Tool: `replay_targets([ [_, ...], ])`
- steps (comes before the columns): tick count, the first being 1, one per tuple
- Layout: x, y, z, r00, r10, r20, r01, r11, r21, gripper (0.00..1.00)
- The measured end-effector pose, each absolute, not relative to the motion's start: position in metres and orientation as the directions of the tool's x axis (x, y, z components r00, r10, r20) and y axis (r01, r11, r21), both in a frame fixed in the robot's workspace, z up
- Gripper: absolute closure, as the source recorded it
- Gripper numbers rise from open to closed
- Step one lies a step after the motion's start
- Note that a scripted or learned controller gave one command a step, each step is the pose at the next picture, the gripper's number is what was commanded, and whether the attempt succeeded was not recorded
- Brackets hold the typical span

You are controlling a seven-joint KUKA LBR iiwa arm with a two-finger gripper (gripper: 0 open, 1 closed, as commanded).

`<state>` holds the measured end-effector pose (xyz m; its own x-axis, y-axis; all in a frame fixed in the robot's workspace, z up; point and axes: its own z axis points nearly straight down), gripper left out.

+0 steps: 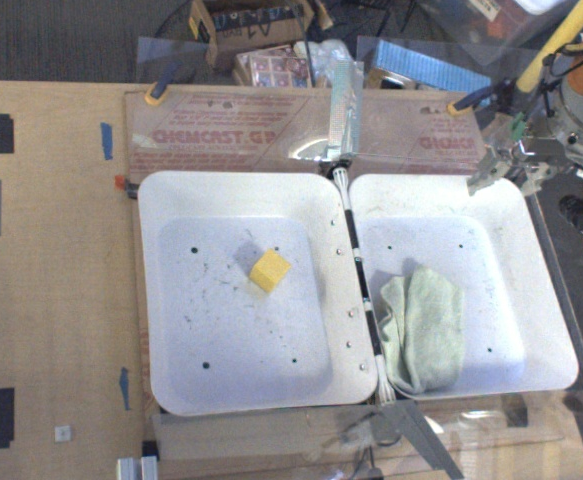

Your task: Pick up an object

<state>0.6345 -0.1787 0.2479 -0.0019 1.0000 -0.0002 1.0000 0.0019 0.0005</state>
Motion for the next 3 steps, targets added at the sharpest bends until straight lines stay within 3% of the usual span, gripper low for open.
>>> replay_targets([
  [1, 0.609, -0.209, 0.278, -0.620, 0.785, -0.003, 0.785, 0.620, 0.002, 0.00],
  [2, 0.609, -0.209, 0.278, -0.620, 0.785, -0.003, 0.785, 0.620, 0.002, 0.00],
  [3, 0.541, -0.224, 0.390, -0.708, 0.706, -0.007, 0.706, 0.708, 0.003, 0.00],
])
